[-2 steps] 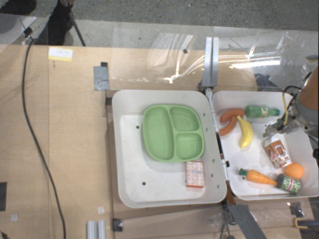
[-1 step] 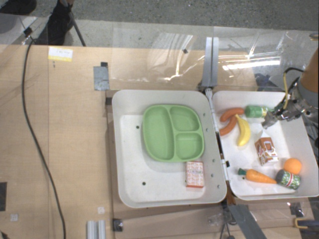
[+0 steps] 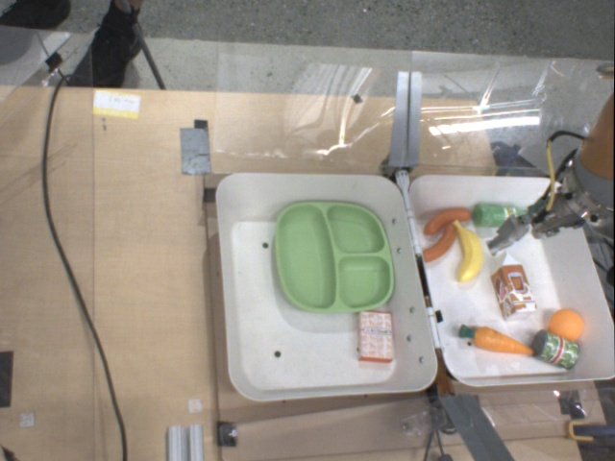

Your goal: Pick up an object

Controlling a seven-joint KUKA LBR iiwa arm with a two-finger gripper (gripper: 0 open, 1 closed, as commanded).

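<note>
Two shallow white bins sit side by side on a pale wooden bench. The left bin holds a green divided plate near its middle, and a small red-and-white carton lies just beside the plate's near right corner. The right bin holds two sausages at its far left, a banana touching them, a green bottle farther back, a brown carton, a carrot, an orange and a green can. The gripper hangs over the right bin, just right of the banana.
</note>
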